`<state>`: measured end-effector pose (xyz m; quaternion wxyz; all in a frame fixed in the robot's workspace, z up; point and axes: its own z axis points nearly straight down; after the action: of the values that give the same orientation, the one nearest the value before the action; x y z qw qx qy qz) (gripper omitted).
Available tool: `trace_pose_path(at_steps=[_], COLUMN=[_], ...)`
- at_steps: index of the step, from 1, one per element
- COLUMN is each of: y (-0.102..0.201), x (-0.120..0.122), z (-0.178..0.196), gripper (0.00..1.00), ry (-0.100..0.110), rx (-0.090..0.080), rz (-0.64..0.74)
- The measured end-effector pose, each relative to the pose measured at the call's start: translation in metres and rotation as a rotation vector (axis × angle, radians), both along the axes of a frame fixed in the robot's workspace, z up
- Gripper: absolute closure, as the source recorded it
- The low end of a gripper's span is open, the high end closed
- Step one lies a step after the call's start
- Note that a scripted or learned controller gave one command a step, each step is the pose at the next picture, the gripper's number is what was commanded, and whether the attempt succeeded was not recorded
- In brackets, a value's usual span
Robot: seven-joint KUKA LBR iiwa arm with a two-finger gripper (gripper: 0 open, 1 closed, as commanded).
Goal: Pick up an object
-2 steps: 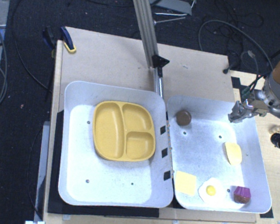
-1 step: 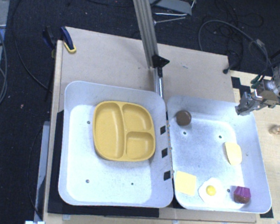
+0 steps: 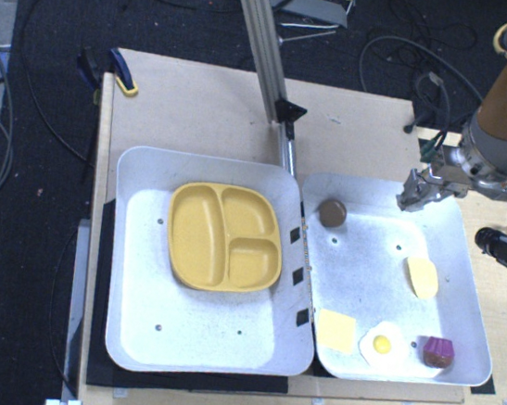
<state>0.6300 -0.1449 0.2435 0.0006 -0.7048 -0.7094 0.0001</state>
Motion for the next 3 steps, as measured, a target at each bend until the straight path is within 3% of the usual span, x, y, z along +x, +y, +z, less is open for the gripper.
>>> trace_pose_path(at_steps=[1,3], y=[0.062,0.153], x=[-0.016,-0.050], z=[-0.005,-0.020], gripper=[1.00,1.00], ry=[0.000,0.002], rx=[0.002,0.001], rz=[0.002,0.001])
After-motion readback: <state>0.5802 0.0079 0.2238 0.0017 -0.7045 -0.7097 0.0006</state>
